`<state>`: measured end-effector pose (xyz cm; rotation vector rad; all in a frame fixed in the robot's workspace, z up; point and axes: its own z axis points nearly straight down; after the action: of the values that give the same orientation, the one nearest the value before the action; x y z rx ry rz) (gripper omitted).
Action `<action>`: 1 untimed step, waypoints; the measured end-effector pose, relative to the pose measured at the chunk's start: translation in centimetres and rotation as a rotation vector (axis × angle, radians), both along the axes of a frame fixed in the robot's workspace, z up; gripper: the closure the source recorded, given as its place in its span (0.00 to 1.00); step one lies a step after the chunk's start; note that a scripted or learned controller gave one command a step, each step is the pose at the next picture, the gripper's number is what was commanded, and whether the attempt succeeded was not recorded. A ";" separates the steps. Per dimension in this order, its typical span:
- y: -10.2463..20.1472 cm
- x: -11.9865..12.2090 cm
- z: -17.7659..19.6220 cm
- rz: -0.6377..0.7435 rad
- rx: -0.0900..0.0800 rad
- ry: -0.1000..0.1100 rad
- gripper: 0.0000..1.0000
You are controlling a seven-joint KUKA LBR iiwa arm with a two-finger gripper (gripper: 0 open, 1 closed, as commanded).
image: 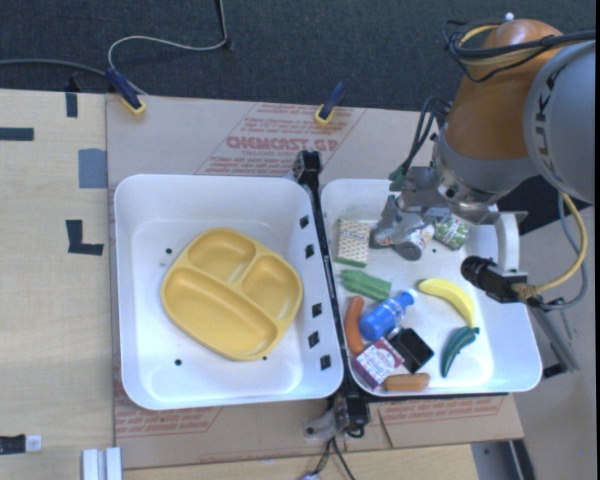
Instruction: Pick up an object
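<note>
My gripper hangs low over the back of the right bin, under the grey arm with its orange band. Just left of it lies a pale checkered wafer, and just right of it a green and white packet. Further forward lie a green pod, a blue bottle, a yellow banana and a green pepper. I see nothing lifted off the bin floor.
The left bin holds a yellow divided plate. At the right bin's front lie an orange sausage, a black box, a red packet and another sausage. A black divider rail separates the bins.
</note>
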<state>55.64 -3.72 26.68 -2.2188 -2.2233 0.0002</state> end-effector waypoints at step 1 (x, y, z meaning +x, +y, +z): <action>-8.1 -1.8 -0.9 -0.004 -0.002 0.000 1.00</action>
<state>53.80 -11.79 25.76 -2.2242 -2.2200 0.0023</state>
